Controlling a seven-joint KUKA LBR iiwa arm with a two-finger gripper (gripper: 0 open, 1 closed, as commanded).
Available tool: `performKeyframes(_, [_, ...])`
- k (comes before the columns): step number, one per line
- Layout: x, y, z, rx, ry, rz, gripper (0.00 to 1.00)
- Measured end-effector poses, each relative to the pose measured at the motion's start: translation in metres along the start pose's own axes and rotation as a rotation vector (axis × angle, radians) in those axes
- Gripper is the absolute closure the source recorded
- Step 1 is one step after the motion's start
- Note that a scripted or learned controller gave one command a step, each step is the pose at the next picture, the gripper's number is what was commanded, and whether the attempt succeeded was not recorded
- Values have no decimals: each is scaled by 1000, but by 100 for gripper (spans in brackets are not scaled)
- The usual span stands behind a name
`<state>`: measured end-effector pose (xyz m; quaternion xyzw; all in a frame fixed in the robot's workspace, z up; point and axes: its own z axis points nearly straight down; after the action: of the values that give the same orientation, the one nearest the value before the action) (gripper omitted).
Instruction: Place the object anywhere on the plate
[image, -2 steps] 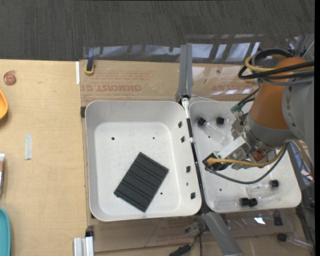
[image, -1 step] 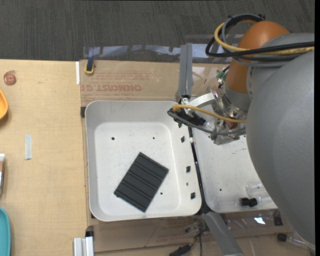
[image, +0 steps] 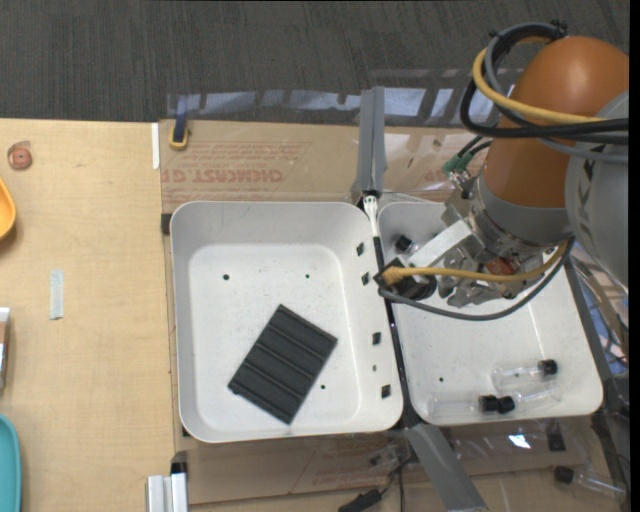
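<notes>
Here the arm's wrist (image: 520, 215) hides the pincer (image: 478, 290) fingertips.

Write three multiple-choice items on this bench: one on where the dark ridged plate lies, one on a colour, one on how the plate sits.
1. Where is the dark ridged plate?
A. left bin
B. right bin
C. on the cardboard behind the bins

2. What colour is the band on the arm?
A. blue
B. orange
C. green

3. How does the plate sit?
A. flat, skewed to the bin walls
B. upright against a wall
C. hanging over the rim

Answers:
1. A, it rests on the floor of the left bin.
2. B, the rounded section above the wrist is orange.
3. A, it lies flat with its edges diagonal to the walls.
</notes>
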<state>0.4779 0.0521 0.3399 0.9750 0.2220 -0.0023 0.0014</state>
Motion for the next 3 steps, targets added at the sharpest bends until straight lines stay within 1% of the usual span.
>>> performKeyframes(1, [43,-37,53,2,-2,-451,100])
performKeyframes(2, [100,-25,-9,-1,1,-904,100])
performKeyframes(3, [52,-92,26,2,-1,-1151,100])
